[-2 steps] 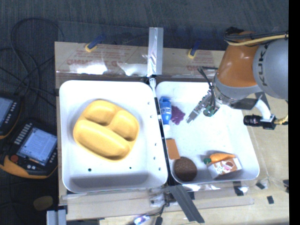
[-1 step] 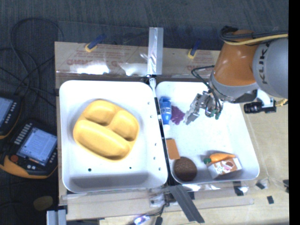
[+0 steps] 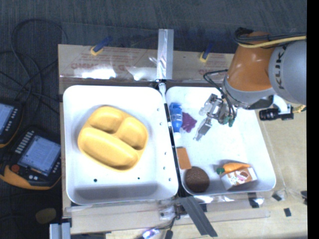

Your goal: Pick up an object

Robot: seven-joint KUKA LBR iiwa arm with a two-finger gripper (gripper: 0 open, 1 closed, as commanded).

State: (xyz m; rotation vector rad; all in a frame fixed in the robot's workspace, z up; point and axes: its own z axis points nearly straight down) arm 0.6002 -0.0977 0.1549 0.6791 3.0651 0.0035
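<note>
Pincer hangs over the far middle of the right bin, its 2 fingers apart with nothing between them. Just left of it lie a purple object and a blue bottle, the bottle against the bin's left wall. Nearer along that wall sit an orange block and a brown ball; a small carton, perhaps juice, lies at the near right. The left bin holds 1 large yellow lumpy object.
</note>
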